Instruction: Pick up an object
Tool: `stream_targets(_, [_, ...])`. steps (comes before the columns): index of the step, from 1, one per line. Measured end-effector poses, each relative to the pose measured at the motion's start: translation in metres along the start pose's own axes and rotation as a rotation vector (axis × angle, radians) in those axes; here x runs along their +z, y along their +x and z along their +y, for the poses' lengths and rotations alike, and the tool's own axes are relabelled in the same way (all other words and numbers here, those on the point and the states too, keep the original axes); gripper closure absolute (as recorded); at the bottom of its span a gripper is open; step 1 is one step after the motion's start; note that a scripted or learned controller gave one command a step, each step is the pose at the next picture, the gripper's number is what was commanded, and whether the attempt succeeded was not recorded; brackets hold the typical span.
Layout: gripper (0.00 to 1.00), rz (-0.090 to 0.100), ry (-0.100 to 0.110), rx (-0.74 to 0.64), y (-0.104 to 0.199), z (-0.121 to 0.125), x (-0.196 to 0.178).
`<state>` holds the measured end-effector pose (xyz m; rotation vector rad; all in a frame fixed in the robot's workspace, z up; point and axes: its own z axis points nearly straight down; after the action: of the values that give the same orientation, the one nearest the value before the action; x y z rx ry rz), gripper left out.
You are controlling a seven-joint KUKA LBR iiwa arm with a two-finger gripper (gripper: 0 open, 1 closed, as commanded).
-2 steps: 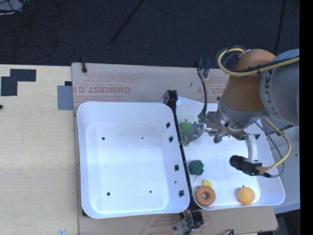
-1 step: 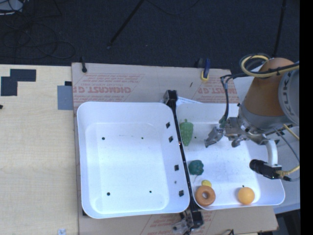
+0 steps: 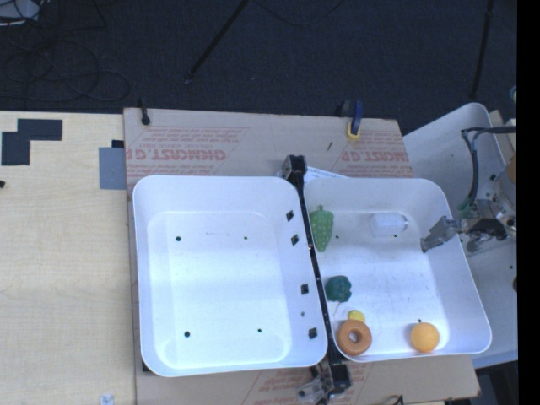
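Nothing picked yet.
My pincer (image 3: 454, 230) hangs at the right bin's (image 3: 456, 310) right rim, fingers apart and holding nothing; the donut (image 3: 354, 337), orange ball (image 3: 424, 337) and green toys (image 3: 338, 288) lie inside, ungrasped.

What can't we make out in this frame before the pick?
- Gripper, camera view: small and blurred at the right bin's rim; finger state unreadable.
- Clear object: nearly invisible against white; shape uncertain.
- Small yellow item: partly hidden behind the donut; too small to identify.
- Arm: cut off by the right edge.
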<state>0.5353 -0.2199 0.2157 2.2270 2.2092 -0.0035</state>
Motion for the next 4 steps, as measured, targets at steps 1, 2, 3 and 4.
stream_targets(1, [0.0, 0.01, 0.01, -0.014, 0.094, -0.015, 0.038])
stream_targets(2, [0.0, 0.004, 0.001, -0.013, 0.077, 0.085, 0.091])
stream_targets(3, [0.0, 0.009, 0.012, -0.007, 0.125, -0.014, 0.061])
stream_targets(4, [0.0, -0.004, -0.004, 0.0, -0.001, 0.019, 0.014])
